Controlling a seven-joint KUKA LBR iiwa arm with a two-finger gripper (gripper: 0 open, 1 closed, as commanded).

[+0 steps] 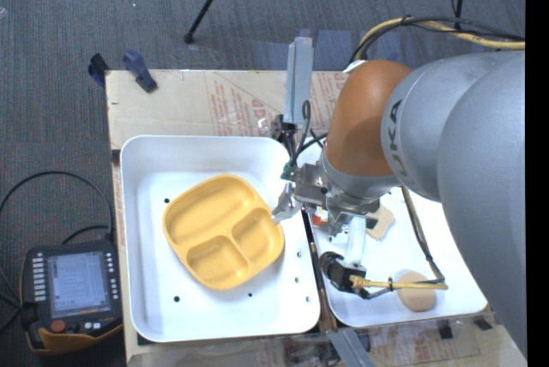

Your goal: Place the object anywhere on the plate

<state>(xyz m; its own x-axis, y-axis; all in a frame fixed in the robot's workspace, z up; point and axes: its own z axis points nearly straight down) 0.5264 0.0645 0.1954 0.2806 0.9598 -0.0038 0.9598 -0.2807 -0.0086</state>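
**Grey arm's gripper sits over the seam between 2 bins, nothing visibly in its grasp**

Grey metal of the gripper (322,211) hangs under the orange wrist band, low over the divide where the 2 bins meet. The wrist blocks the view from above, so I cannot tell whether it is spread or closed, and nothing can be seen gripped in it.

Just beside it, toward the view's right, a pale flat piece (381,223) pokes out from under the wrist on the floor of the right bin (455,292). It is too hidden to name. Farther out, near that bin's front corner, lies a tan rounded lump (418,292), a little longer across the view than deep. It looks like the likelier object for the task, though that is a judgement.

On the other side, the yellow plate (223,232), with 3 compartments, lies flat in the left bin (141,271). Its right edge is close to the gripper, and no object rests on it.

So the relation that matters is this: both candidates lie to the gripper's right and the plate to its left. By that reading, a pick comes first, then a carry across the divide.
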